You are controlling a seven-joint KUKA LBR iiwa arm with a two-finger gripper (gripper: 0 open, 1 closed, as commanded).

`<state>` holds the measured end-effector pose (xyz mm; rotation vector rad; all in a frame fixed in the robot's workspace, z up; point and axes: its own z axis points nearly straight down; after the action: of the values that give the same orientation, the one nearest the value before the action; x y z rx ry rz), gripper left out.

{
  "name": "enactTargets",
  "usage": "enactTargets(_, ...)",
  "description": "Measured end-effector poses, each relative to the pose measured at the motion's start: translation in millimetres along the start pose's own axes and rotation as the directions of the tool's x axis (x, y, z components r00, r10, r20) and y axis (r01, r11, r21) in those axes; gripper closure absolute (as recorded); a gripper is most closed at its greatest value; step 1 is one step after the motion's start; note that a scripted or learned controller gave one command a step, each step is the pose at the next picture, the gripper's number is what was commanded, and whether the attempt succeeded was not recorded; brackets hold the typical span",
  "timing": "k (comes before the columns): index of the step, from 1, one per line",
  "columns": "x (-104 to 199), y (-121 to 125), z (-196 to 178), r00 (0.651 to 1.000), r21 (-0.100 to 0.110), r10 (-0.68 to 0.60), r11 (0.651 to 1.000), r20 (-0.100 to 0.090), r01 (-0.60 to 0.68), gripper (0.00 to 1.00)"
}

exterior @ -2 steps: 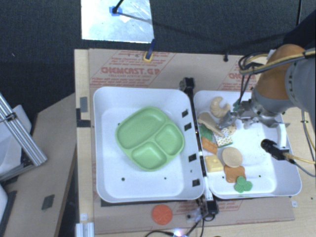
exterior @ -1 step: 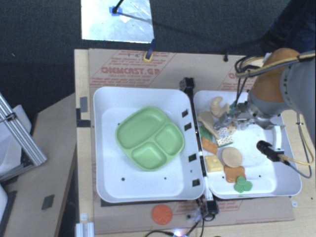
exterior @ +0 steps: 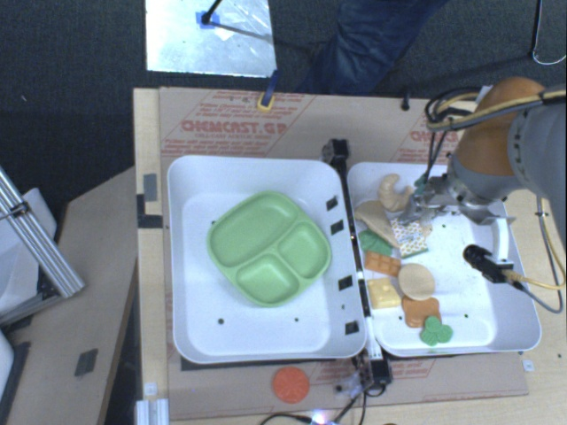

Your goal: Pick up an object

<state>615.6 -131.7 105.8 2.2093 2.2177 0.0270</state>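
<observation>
Two shallow white plastic bins sit side by side on the brown cardboard-covered surface point(exterior: 230, 118). The left bin point(exterior: 190, 264) holds one thing: a light green plastic plate with three compartments point(exterior: 268, 247), lying flat near the bin's middle.

The right bin point(exterior: 496, 317) holds a cluster of small toy-food pieces along its left side, about eight in all. Counted from the far end toward the near edge: one cream, curled pastry-shaped piece point(exterior: 388, 191); one pale tan wedge point(exterior: 374, 220) just beside it; one white piece with small coloured dots point(exterior: 408, 235); a sliver of green point(exterior: 368, 240) against the bin wall, too small to tell what it is; one orange waffle-patterned rectangle point(exterior: 382, 262); one pale yellow block point(exterior: 383, 292); one beige round disc point(exterior: 415, 281); one orange-brown cookie-shaped piece point(exterior: 421, 310); and one green clover-shaped piece point(exterior: 435, 331) nearest the front edge.

The grey arm with its orange band reaches in from the right, and its hand point(exterior: 419, 204) is down among the far pieces, just above the dotted white piece and beside the cream pastry. Whether its fingers are apart or together I cannot tell, as the metal parts blur into the objects there.

One red-orange round disc point(exterior: 291, 383) lies on the surface in front of the bins.
</observation>
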Motion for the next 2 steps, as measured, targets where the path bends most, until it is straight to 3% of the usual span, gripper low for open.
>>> enactTargets(1, -7.0, 1.4, -46.3, 1.000, 0.014, 0.000, 1.000, 0.006, 0.000, 1.00)
enactTargets(2, -0.9, -1.7, -106.7, 1.000, 0.012, -0.001, 1.000, 0.006, 0.001, 1.00)
